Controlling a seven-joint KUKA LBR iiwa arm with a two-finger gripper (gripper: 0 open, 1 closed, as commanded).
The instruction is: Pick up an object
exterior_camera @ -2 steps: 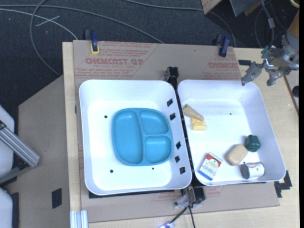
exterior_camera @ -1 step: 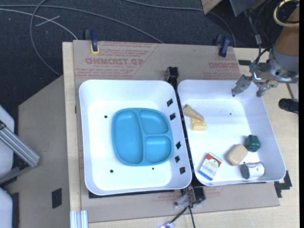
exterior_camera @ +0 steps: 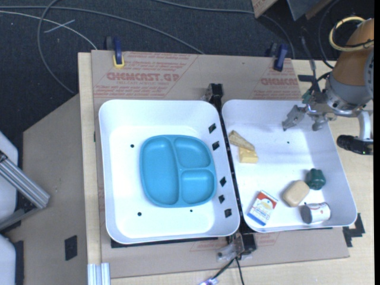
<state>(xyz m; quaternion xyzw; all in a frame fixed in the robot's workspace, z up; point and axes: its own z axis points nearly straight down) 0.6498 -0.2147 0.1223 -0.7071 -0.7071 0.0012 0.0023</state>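
Nearest the camera, along the front wall of the right bin (exterior_camera: 332, 159), sit four small things close together: a red-and-white packet (exterior_camera: 263, 207), a tan soap-like lump (exterior_camera: 295, 193), a dark green knob-shaped piece (exterior_camera: 315, 179) just behind that lump, and a small white cylinder with a dark end (exterior_camera: 315, 212) by the front corner. Farther back, near the divider between the bins, two pale yellow wedges (exterior_camera: 243, 146) lie touching each other. Over in the left bin (exterior_camera: 119, 177), a blue divided plate (exterior_camera: 177, 170) lies flat in the middle. At the right bin's back right corner the gripper (exterior_camera: 307, 118) hangs with its two fingers spread apart and nothing between them, well away from every loose thing. My judgement is that no pick has begun, and any of the small items could serve. Trouble would likely come from the front cluster: the lump, knob and cylinder lie so close that a descending finger may land on a neighbour and push it aside. Up against the bin wall, the cylinder might roll or leave no room for a finger. Sitting apart from the clutter, the wedges look the safer target.
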